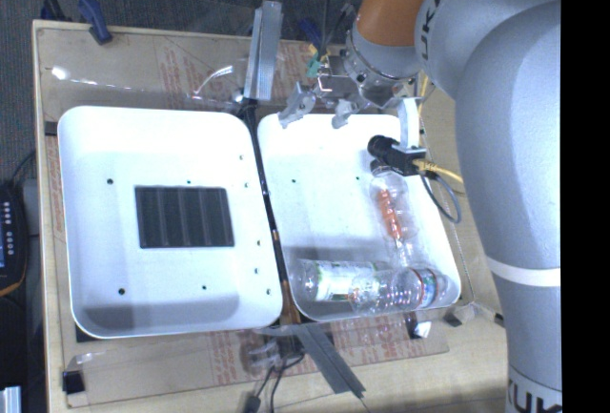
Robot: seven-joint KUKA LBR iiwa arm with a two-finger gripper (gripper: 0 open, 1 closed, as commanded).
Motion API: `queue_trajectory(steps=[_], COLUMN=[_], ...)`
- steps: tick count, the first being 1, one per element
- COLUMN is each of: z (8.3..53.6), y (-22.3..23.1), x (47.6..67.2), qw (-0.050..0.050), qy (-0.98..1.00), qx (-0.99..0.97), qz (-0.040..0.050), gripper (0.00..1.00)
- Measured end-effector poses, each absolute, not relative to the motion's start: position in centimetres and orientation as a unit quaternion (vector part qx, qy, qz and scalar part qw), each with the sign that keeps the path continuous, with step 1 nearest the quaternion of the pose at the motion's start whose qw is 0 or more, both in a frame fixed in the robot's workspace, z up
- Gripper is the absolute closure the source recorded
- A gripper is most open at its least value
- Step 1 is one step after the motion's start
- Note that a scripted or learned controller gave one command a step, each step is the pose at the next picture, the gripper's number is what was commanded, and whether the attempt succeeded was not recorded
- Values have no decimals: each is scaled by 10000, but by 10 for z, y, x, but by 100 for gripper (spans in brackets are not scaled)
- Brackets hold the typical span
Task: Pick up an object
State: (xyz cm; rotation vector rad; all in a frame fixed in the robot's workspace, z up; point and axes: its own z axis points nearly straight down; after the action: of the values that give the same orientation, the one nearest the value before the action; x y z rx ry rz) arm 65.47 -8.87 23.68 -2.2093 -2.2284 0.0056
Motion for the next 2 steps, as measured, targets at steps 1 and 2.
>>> queue_trajectory(steps=[1,2], z=[204,211], y=[-105,-181], x=[562,557], qw=[23,2], qy=[-5825,-6090], qx=[-8128,-7932], qz=[25,6], gripper=[0,0])
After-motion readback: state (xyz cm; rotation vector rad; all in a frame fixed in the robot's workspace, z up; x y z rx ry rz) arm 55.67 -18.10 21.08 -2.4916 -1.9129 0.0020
